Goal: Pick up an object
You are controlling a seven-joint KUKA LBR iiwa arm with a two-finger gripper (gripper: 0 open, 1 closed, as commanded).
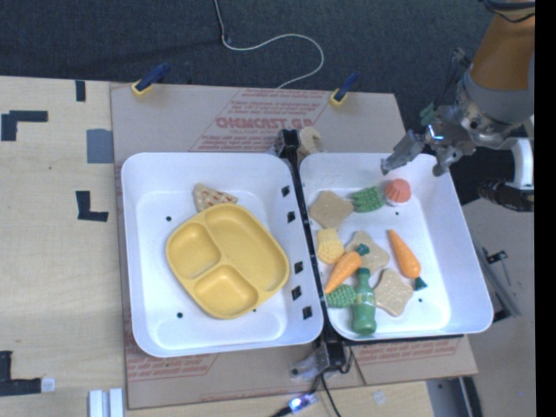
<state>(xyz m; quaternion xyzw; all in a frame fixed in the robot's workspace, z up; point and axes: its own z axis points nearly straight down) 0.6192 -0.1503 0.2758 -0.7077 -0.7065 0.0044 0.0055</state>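
Over the right bin's far edge your gripper hovers, spread wide, holding nothing. Approach step. Toy tomato lies just below; next, drop straight and close.

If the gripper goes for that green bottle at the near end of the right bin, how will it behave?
The green bottle lies on its side, so it may roll if nudged across its length. It looks like smooth, hard plastic, probably light and a bit slippery. It rests against a toast piece and a carrot, so closing fingers would likely shove those too.
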